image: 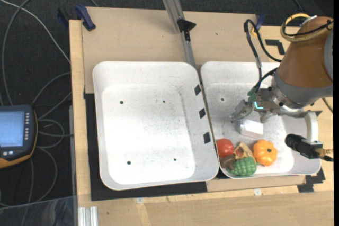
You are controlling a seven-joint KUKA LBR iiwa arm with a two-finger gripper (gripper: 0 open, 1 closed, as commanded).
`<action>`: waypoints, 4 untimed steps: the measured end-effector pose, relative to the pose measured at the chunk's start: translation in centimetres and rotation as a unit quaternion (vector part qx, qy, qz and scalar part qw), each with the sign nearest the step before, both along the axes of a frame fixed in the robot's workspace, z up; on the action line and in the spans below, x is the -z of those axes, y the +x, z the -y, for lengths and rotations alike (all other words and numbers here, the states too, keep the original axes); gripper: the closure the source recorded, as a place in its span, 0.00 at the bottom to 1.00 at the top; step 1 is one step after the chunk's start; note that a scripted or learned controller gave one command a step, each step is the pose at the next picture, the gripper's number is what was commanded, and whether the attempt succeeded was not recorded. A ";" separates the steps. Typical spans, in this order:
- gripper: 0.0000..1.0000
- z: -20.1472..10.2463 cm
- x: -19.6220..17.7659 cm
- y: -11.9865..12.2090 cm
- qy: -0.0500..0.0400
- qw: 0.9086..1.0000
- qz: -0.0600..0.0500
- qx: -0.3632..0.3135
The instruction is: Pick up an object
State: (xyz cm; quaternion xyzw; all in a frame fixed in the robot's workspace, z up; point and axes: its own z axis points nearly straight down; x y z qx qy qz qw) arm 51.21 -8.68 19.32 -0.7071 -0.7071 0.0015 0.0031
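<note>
**Claw over a white block in the right bin**

The arm (pixel 307 66) is seen reaching in over the right bin (pixel 228 74), with the claw (pixel 249 114) lowered near the bin's middle. The fingers (pixel 239 111) are seen spread apart, and nothing is held between them. A small white block (pixel 251 127) is found just below the claw, lying on the bin floor; whether it is touched by the fingers cannot be told.

Nearer the front rim of the right bin, a cluster of toy food is gathered: a red tomato (pixel 225 146) is placed at the cluster's left, against the wall shared with the left bin (pixel 143 124); a green bumpy piece (pixel 244 166) is set at the very front; a brown wedge (pixel 242 151) is tucked between these two; and an orange pumpkin (pixel 265 152) is placed at the right, just beside the wedge. The white block is set apart from this cluster, behind it.

Both bins are carried on a wooden surface (pixel 132 34).
</note>
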 end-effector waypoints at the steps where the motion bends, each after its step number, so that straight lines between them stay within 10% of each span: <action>1: 0.00 0.0 -0.2 0.1 0.000 1.000 0.003 0.000; 3: 0.00 -0.5 10.4 -1.1 0.000 1.000 0.000 0.000; 4: 1.00 -0.5 9.0 -0.9 0.000 1.000 0.003 0.000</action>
